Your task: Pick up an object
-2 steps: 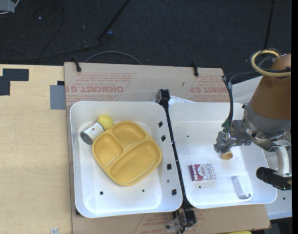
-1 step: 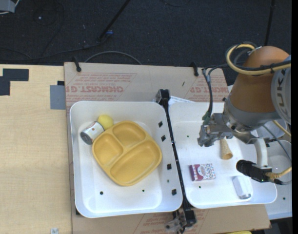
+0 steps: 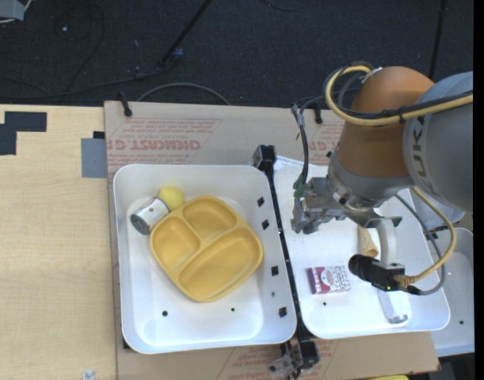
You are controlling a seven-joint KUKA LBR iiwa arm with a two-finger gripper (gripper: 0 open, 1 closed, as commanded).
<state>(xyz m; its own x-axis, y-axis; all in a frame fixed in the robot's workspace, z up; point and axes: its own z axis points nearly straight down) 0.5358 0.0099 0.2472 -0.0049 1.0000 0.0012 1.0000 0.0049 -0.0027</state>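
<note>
The pincer hangs low over the left part of the right bin, and from up here I cannot tell whether it is apart or together — nothing shows in its grip. So the pick looks not yet made: the small red-and-white packet lies just below it on the bin floor, while the yellow divided plate, yellow ball and small can sit in the left bin — all left to grab.

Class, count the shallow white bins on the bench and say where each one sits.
2. The left bin holds a yellow divided plate. The right bin lies under the arm.
</note>
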